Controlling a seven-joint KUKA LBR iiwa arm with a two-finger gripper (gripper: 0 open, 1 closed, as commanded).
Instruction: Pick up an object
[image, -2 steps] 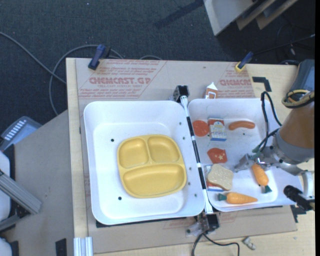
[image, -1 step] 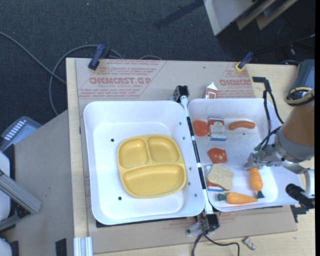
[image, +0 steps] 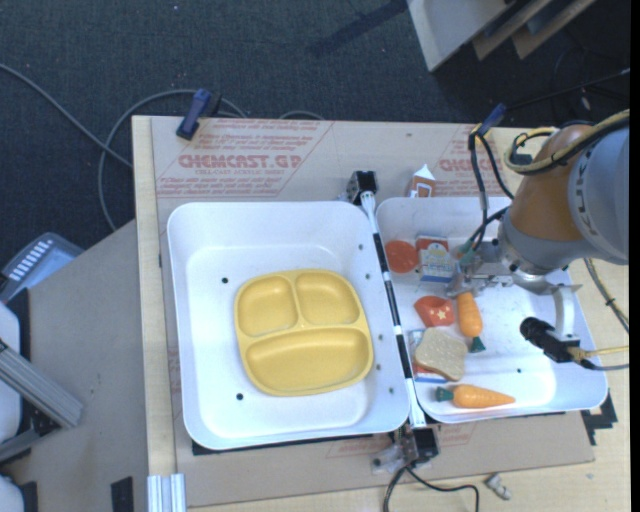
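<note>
My gripper (image: 470, 276) hangs low in the right bin (image: 575, 395), at the end of the grey arm with the orange band. It sits just above an upright orange carrot piece (image: 469, 316) and right of a small blue-and-white box (image: 435, 262). Around it lie a round red-orange slice (image: 401, 256), a red strawberry-like piece (image: 433, 311), a slice of bread (image: 441, 353) and a longer carrot (image: 478, 397) near the front wall. I see nothing held.
The left bin (image: 200, 250) bears a yellow divided plate (image: 303, 330). A small carton (image: 422, 185) stands on the bench behind the right bin. A blue clamp (image: 196, 112) sits at the bench's far left corner.
</note>
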